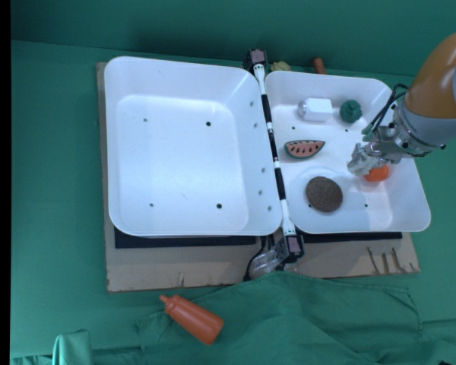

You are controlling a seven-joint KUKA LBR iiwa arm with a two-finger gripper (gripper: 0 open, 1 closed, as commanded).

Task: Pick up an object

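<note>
- Gripper (362,166) sits low at the right bin's (410,217) 3 o'clock, touching an orange object (378,175).
- Finger state: cannot tell.
- Brown disc (324,194) lies at 6 o'clock.

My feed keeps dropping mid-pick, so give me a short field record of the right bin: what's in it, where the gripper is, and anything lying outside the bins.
right bin: white block, dark green ball, watermelon slice, round brown disc, orange object
gripper: low over the orange object, partly covering it
grasp: cannot tell
left bin: white, shallow
outside bins: orange squeeze bottle lying on green cloth in front
</note>
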